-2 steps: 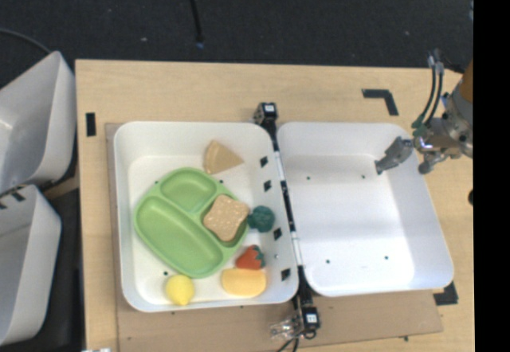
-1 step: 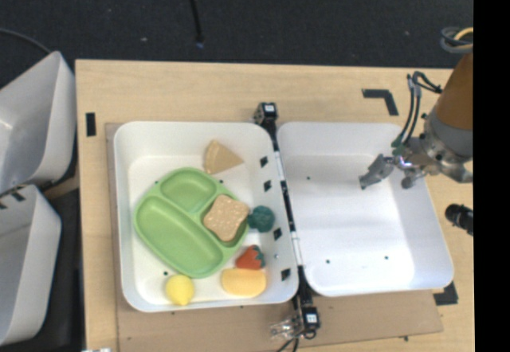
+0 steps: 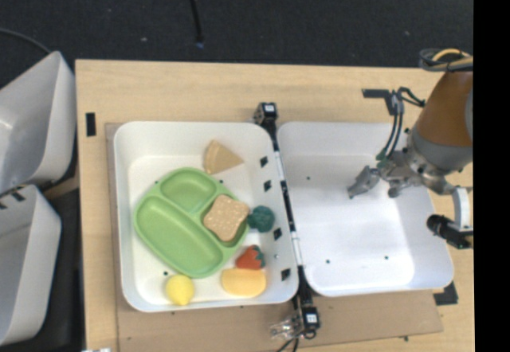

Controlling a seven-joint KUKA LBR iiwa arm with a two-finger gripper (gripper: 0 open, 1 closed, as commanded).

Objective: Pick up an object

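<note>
My gripper (image 3: 376,186) hangs over the right part of the right bin (image 3: 343,263), fingers spread and open, nothing between them. All the objects lie in the left bin (image 3: 151,139). A green divided plate (image 3: 175,223) carries a slice of brown bread (image 3: 225,217). A tan wedge (image 3: 221,158) sits behind the plate. A dark green broccoli-like piece (image 3: 260,219) rests by the bin's right wall, a red piece (image 3: 250,258) in front of it. A yellow-orange lump (image 3: 243,283) and a yellow lemon (image 3: 180,289) lie along the front wall.
The grey arm with its orange band (image 3: 446,111) comes in from the right, over the right bin's far right side. Black clips and a divider (image 3: 283,199) run between the two bins. White containers (image 3: 28,119) stand off the bench at left.
</note>
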